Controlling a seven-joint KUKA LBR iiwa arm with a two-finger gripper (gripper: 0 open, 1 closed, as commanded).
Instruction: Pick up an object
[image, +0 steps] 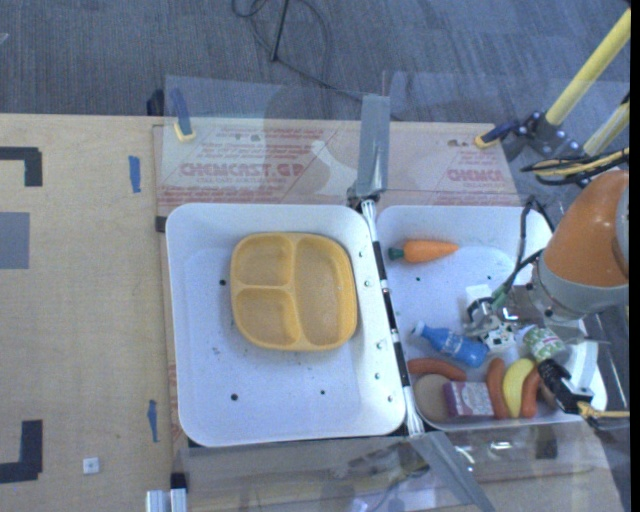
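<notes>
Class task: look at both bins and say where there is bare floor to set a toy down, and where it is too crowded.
Left bin: bare floor all round the yellow plate, widest below it. Right bin: a free patch between the carrot and the blue bottle. Its lower right is crowded: sausage, banana and gripper sit close together.

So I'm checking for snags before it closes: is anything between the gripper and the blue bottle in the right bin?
Nothing visible lies between them. The gripper hangs at the blue bottle's right end. The red sausage lies just below the bottle, the carrot well above, both off that line.
</notes>
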